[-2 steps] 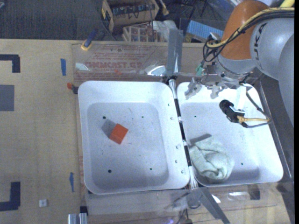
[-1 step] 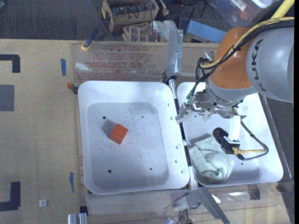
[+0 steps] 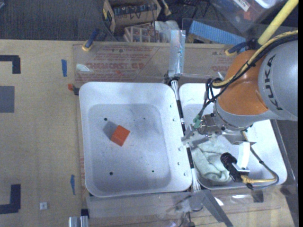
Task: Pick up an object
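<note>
An orange cube lies on the floor of the left white bin, left of its middle. A crumpled pale cloth lies at the near end of the right bin. My gripper hangs low over the right bin's left side, just above the cloth's far edge and close to the wall between the bins. The grey arm with its orange band covers much of the right bin, and whatever is under the gripper is hidden.
A black connector with a yellow cable hangs from the arm over the cloth. A clear upright panel stands behind the divider between the bins. Boxes and clutter lie beyond the bench's far edge.
</note>
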Robot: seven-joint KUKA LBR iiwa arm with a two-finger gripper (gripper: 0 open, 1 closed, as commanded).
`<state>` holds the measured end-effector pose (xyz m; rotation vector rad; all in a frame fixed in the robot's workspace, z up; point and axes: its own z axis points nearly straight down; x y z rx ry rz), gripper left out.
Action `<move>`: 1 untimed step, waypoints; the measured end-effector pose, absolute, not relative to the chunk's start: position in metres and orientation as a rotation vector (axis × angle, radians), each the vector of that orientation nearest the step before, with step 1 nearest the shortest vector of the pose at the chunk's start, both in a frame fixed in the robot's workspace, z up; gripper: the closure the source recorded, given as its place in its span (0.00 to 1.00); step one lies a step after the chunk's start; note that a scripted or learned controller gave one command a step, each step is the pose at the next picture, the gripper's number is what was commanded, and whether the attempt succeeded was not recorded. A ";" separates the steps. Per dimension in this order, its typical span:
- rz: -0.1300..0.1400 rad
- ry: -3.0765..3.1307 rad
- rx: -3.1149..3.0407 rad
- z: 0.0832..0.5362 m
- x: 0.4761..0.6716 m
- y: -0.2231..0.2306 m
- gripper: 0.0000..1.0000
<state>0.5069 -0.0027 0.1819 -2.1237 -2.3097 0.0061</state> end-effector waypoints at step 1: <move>0.010 -2.070 -2.356 0.182 0.479 0.063 0.00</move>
